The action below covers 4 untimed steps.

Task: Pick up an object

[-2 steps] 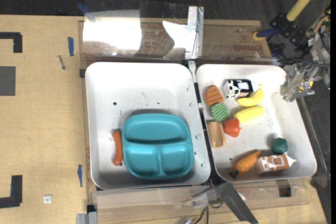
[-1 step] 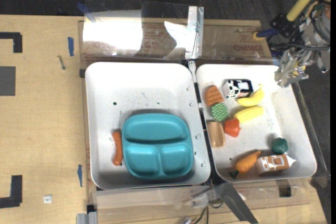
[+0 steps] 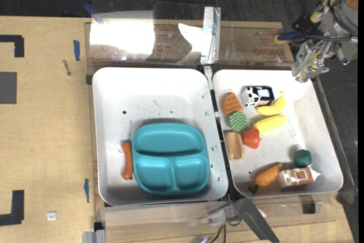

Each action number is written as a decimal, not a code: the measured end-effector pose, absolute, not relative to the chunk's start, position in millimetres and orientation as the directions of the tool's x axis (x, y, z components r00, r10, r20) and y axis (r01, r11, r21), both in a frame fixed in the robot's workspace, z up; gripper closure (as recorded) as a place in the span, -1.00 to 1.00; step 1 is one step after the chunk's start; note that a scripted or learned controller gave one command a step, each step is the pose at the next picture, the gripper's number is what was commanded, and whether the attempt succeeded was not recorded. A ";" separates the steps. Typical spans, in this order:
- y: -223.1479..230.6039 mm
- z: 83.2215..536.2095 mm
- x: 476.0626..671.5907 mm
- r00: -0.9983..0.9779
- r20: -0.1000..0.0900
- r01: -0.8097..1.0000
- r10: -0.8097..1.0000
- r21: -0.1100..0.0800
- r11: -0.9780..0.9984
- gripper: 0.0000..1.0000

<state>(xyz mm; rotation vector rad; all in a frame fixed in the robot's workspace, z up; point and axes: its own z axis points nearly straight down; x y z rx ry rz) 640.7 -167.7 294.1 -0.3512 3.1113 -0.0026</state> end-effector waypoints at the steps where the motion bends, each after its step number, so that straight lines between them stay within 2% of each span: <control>1: -157.7 265.3 668.4 -0.953 -0.009 -0.304 -0.304 -0.002 0.953 1.00; 2: -145.5 296.7 663.1 -0.920 -0.013 -0.392 -0.392 -0.006 0.920 1.00; 4: -181.3 298.9 668.7 -0.799 -0.010 -0.601 -0.601 -0.007 0.799 1.00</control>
